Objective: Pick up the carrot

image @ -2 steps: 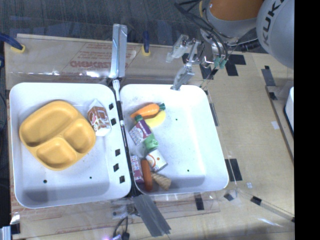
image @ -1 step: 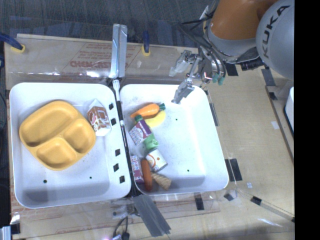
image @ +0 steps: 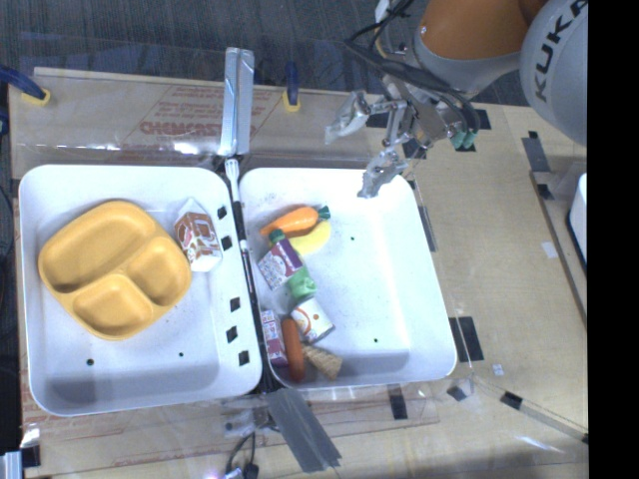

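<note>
Clearly gripper [image: 369, 153] spread wide, nothing between fingers.
It hangs over the right bin's [image: 429, 297] far rim; carrot [image: 293, 220] lies apart below-left, untouched.

I see a pale wooden bench [image: 499, 267] marked with strips of black tape [image: 467, 339]. Beyond its far edge lies dark grey carpet [image: 150, 8]. A clear printed plastic sheet [image: 180, 118] covers the bench's far left. Lighting looks even and soft.
</note>
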{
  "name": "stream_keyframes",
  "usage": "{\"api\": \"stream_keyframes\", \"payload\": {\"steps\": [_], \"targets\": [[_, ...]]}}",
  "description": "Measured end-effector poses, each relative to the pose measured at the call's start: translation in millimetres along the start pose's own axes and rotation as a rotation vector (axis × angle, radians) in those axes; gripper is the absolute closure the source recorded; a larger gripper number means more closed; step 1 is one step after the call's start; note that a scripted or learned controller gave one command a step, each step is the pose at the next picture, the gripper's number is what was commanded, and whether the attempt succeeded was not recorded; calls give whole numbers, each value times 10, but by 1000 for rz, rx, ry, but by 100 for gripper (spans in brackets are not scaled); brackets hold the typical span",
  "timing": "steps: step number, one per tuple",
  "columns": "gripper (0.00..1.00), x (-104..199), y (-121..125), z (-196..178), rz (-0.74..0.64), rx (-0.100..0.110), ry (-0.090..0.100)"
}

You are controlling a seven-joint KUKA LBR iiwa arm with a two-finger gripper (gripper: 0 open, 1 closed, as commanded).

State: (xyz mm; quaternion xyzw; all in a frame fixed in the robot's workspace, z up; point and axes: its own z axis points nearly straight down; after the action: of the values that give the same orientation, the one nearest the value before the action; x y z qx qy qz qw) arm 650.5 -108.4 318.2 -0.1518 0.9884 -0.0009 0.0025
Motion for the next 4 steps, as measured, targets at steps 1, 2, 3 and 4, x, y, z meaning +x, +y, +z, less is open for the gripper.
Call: {"api": "stream_keyframes", "payload": {"steps": [1, 2, 3, 4], "targets": [[0, -74, -12, -318, -315, 0, -1], [0, 92, 266, -20, -1093, -6, 3], [0, -8, -210, -441, -1136, -2, 0], [0, -89, 79, 737, -1150, -7, 2]]}}
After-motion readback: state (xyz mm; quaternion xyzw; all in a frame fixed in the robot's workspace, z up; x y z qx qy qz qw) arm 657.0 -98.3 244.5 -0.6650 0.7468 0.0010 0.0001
